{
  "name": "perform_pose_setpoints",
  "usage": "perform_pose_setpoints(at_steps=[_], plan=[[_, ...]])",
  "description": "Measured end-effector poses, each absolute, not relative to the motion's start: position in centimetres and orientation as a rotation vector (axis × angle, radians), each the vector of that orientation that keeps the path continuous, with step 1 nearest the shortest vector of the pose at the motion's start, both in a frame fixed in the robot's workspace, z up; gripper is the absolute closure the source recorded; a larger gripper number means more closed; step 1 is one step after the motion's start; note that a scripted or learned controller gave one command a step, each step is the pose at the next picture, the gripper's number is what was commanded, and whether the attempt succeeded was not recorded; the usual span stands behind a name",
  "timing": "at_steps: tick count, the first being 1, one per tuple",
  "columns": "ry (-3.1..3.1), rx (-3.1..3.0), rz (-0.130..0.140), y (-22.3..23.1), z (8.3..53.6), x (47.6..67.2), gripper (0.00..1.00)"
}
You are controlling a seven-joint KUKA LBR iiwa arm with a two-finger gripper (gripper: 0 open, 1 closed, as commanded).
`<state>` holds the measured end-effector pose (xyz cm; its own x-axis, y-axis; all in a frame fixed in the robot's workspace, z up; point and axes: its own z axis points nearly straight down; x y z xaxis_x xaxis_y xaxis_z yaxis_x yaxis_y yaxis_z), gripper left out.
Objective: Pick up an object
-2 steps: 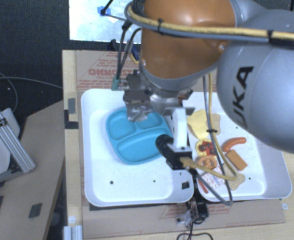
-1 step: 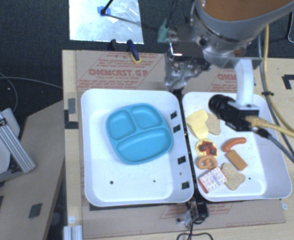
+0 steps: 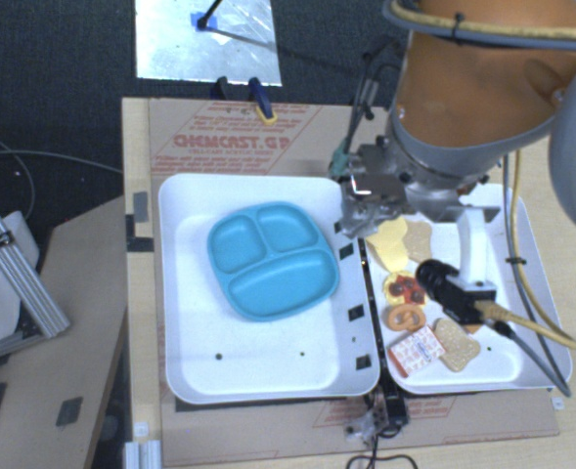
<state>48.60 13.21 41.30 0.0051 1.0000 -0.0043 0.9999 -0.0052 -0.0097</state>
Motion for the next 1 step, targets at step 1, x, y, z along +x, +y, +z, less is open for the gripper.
perform_pose_setpoints(at_steps=[1], plan=[[-2.227, -2.217, -0.004, 15.74, 42.65, 48.66, 1.00]])
